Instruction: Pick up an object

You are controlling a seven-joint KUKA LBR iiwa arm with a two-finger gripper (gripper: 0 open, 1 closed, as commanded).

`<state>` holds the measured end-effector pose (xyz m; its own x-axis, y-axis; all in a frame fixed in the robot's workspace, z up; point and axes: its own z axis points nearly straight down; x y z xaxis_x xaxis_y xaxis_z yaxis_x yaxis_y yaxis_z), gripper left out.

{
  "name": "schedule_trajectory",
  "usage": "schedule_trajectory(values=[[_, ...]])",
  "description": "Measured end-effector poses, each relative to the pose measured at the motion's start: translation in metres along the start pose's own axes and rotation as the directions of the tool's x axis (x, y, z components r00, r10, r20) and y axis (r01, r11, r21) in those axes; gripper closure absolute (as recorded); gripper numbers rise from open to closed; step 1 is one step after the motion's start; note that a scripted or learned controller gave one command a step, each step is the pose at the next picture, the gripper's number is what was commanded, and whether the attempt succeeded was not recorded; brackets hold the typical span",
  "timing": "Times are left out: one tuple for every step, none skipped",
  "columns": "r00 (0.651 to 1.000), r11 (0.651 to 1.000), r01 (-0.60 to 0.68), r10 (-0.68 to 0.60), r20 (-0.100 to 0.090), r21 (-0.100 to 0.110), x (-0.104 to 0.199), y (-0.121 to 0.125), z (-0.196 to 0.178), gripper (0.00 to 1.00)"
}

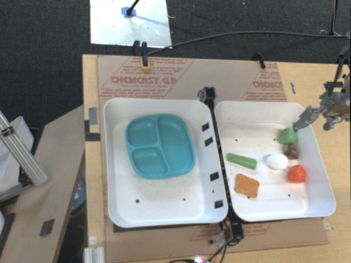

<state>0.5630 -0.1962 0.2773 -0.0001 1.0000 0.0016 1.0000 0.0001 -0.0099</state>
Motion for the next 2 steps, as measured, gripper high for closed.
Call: schedule_trajectory(values=[[1.0,1.0,0.003,-0.003,0.002,-0.012,0.001,0.002,-0.007,0.0],[1.0,1.0,0.001,-0.001,0.002,-0.009,-0.005,-0.001,0.052,0.0]])
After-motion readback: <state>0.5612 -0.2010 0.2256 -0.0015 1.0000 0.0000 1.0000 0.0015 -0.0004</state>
